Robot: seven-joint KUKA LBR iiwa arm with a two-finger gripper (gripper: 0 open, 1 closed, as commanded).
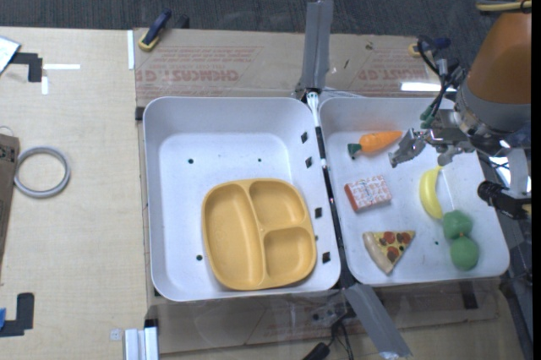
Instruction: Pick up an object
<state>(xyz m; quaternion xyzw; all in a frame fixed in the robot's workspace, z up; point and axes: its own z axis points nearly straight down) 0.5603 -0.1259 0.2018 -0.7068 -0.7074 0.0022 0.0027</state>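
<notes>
- At the bench's 9 o'clock edge, note the tape roll (40,171); it lies flat on the wood, well apart from both bins, and plays no part in the pick.
- At 11 o'clock, behind the bins, a blue-and-yellow clamp (155,30) rests on the cardboard sheet (215,67), probably to keep that sheet from shifting.
- The left bin (169,130) carries a yellow divided tray (258,231) toward its 5 o'clock corner. The tray is wide and flat, so judge it a poor candidate for a two-finger grasp.
- The right bin (334,257) holds the pickable items. Within it:
  - a toy carrot (379,141) at 11 o'clock, lying on its side, leaf end toward the divider;
  - a red-and-white block (368,193) near centre-left;
  - a pizza slice (389,248) at 7 o'clock, flat on the floor;
  - a banana (432,193) right of centre;
  - a green double-lobed item (461,240) at 4 o'clock, just beside the banana.
- The gripper (409,149) hangs at the bin's 12 o'clock, just beside the carrot's thick end. Its fingers stand apart with nothing between them.
- Judge the carrot the likely target, being nearest the fingertips. Expect a slip risk: it is tapered and could roll aside.
</notes>
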